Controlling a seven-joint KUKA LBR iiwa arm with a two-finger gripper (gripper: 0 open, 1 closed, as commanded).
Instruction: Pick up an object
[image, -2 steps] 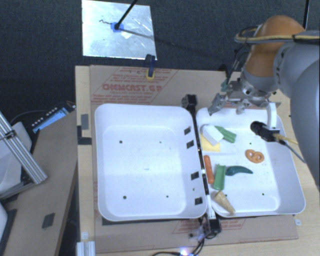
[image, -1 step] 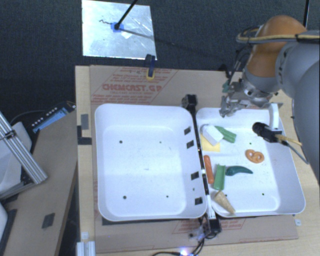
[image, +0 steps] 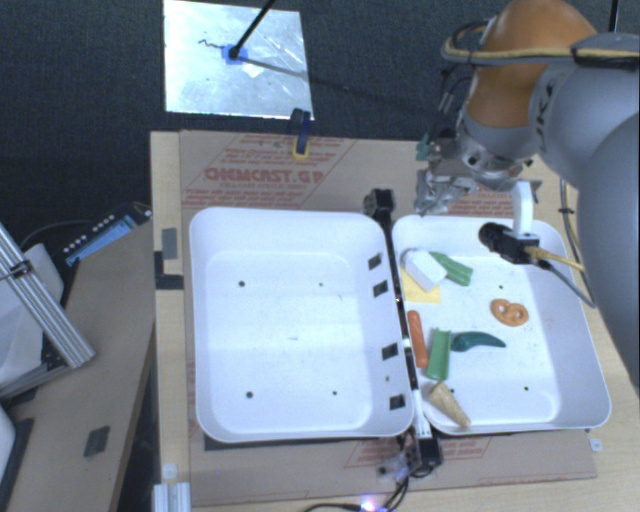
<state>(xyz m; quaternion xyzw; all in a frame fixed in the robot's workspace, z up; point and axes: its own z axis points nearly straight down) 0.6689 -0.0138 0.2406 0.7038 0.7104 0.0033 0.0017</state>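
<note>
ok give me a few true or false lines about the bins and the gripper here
1. The pretzel lies in the right bin. True.
2. The carrot lies in the left bin. False: it is in the right bin, along its left wall.
3. The gripper hangs above the right bin's far edge. True.
4. The cone lies at the right bin's far edge. False: it is near the front edge.
5. The gripper holds the pretzel. False: the pretzel lies on the bin floor, apart from it.
</note>
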